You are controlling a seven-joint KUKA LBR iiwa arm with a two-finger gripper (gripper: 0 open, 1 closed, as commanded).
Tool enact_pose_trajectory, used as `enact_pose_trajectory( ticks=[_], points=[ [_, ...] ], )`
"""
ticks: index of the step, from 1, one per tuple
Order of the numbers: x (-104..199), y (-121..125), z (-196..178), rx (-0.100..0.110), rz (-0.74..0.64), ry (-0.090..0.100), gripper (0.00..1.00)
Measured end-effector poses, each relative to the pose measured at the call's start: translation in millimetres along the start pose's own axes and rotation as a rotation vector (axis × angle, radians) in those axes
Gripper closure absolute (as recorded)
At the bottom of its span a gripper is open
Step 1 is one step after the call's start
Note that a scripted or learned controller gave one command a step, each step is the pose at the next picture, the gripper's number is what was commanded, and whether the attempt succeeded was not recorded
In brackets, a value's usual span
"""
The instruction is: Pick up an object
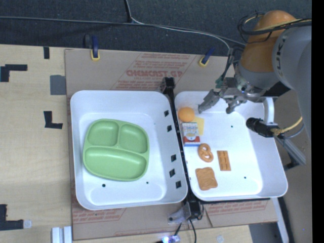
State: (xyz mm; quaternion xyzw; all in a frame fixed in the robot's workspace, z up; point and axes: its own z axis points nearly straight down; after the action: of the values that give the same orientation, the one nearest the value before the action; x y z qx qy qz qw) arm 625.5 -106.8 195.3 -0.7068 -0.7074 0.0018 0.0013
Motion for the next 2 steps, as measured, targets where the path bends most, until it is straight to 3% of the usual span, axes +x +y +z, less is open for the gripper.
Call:
enact_pose_trajectory(
  ticks=[2],
  points=[
    [0.6, -9.5, 106.0, -0.008, 0.001, 0.001, 0.00]
  ],
)
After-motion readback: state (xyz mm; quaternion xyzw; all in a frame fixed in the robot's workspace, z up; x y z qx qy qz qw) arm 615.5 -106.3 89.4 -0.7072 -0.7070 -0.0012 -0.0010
